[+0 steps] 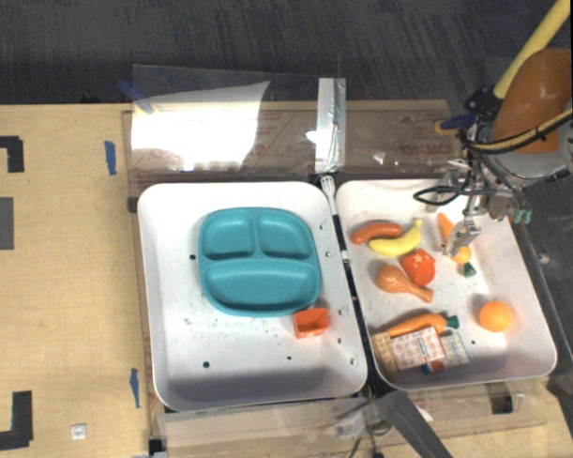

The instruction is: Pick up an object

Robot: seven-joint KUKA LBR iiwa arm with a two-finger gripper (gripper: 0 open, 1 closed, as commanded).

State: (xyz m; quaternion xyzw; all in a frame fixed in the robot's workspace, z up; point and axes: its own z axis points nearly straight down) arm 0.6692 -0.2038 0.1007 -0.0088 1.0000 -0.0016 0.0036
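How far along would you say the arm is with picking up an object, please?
Nothing looks lifted yet. The gripper is low over the right bin, near a small orange piece, but no item is visible in its grasp. The banana, orange ball and carrot lie in that bin. Grasping and lifting remain.

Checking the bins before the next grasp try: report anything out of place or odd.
Nothing is spilled or damaged. One oddity: a small orange block lies alone in the left bin beside the teal divided plate, while the toy foods, such as the banana and orange, crowd the right bin.
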